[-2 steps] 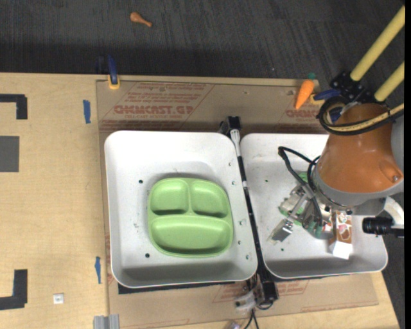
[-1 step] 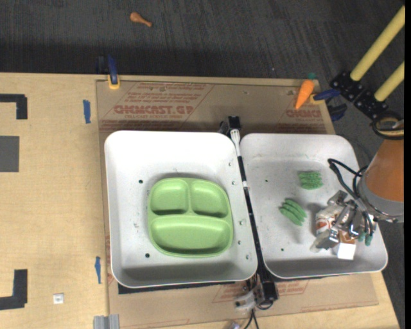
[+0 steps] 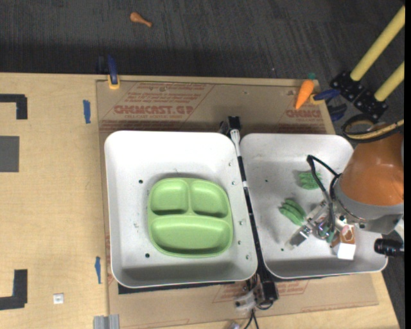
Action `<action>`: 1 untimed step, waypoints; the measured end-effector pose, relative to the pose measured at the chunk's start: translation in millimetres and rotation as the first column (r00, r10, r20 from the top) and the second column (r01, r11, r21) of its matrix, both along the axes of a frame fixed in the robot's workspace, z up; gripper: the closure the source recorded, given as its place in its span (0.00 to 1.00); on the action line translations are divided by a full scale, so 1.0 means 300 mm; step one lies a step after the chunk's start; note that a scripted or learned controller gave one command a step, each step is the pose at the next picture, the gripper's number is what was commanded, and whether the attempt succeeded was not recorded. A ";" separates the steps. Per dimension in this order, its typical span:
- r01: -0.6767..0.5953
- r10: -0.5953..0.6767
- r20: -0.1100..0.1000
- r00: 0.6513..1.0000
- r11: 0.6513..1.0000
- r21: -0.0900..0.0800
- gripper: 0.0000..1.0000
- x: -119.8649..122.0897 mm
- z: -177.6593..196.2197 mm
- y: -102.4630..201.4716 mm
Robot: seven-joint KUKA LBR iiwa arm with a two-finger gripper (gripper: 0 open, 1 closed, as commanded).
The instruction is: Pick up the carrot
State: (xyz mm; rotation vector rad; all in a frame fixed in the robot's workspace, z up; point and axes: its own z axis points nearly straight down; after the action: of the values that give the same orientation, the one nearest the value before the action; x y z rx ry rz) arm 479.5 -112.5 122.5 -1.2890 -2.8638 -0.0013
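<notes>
An orange, carrot-shaped piece with a green top point(image 3: 304, 94) lies on the cardboard just beyond the far rim of the right bin point(image 3: 276, 154), outside both bins. My gripper point(image 3: 308, 229) hangs low inside the right bin near its front, well short of that piece. Just left of the gripper is a green pod-like toy point(image 3: 292, 210). The orange wrist band point(image 3: 379, 177) covers the bin's right side. Nothing orange shows at the gripper's tip.
A second green toy point(image 3: 309, 179) lies further back in the right bin. A small white block point(image 3: 345, 251) sits by the wrist near the front rim. The left bin point(image 3: 122, 193) holds a green divided plate point(image 3: 190, 215). A small orange item point(image 3: 140, 19) lies on the dark floor.
</notes>
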 end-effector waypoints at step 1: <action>0.002 -0.002 0.004 1.000 1.000 -0.001 1.00 0.003 0.033 0.000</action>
State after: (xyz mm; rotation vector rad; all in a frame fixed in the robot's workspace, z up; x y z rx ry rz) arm 480.6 -112.4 132.5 -1.2932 -2.8660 -0.0030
